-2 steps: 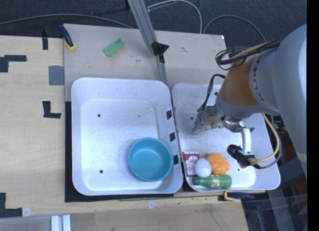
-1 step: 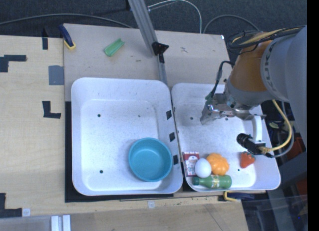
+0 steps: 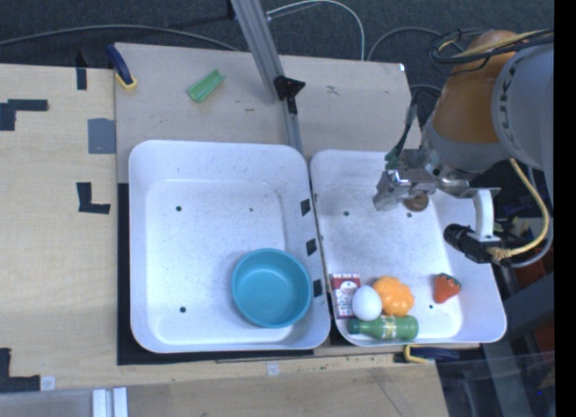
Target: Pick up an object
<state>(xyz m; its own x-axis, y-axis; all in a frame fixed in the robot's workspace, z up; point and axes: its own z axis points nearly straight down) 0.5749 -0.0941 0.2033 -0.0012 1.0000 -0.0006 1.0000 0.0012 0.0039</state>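
Your claw (image 3: 402, 192) hangs over the far part of the right bin (image 3: 360, 226); you cannot tell how it is set or whether it has hold of anything. That bin's near edge carries a carton (image 3: 344, 294), egg (image 3: 366, 303), orange fruit (image 3: 393, 295), green bottle (image 3: 387, 327) and strawberry (image 3: 446, 287), bunched around 6 o'clock from your claw, well apart from it. Your left bin (image 3: 180, 217) holds a blue bowl (image 3: 271, 287). On the desk (image 3: 54, 226), a green block (image 3: 205, 86) lies at 11 o'clock.

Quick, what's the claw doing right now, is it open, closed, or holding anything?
Claw: over the right bin, near its far end; open or closed cannot be told from this view, and nothing can be confirmed in its grasp.
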